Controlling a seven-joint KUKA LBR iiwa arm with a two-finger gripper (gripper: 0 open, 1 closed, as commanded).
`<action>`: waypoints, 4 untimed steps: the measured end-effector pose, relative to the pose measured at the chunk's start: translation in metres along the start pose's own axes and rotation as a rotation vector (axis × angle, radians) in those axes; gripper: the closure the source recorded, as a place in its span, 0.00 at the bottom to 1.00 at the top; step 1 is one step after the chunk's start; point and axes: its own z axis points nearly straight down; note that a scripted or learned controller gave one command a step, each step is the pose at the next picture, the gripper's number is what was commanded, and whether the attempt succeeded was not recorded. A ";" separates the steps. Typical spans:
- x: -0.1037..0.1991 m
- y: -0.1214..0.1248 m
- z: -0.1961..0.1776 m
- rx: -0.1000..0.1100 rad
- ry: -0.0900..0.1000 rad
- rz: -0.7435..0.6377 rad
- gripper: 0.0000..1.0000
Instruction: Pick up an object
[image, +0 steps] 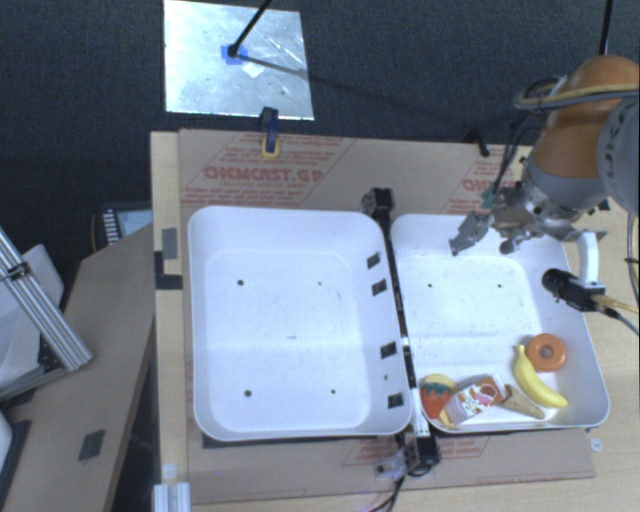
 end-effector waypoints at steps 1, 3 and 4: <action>0.065 0.015 -0.137 -0.018 0.001 -0.009 0.00; 0.173 -0.092 -0.341 -0.012 0.004 -0.009 0.00; 0.171 -0.142 -0.335 -0.003 0.001 -0.002 0.00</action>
